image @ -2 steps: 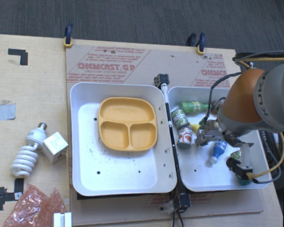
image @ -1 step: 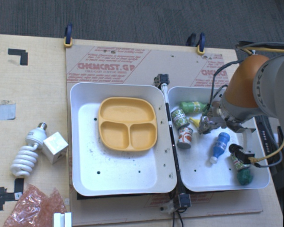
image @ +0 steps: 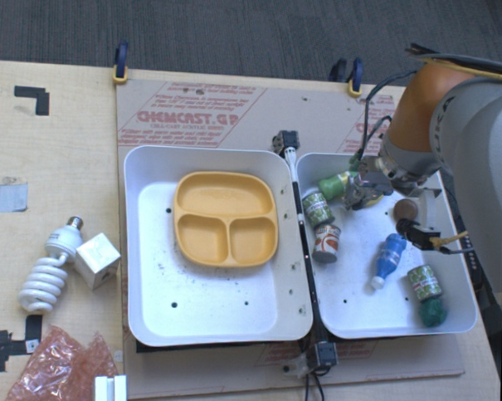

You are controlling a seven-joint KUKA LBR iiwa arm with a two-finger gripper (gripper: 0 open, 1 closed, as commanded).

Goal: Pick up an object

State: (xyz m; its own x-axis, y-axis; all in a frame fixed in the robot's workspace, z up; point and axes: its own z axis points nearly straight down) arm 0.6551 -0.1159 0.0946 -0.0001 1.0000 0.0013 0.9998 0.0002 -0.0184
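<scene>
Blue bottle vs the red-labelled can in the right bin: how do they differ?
Colour: the blue bottle is blue with a pale cap end; the red-labelled can is red and white with a dark top.
Shape: the bottle is long and slim, the can short and stubby.
Place: the can sits by the bin's left wall, the bottle nearer the middle.
Both lie in the right bin, clear of the gripper.

**Gripper low in right bin, at green bottle**

Gripper sits in right bin just beside green bottle. Two cans near divider, blue bottle mid-bin. Left bin holds yellow tray. Bulb on bench, far left.
</scene>
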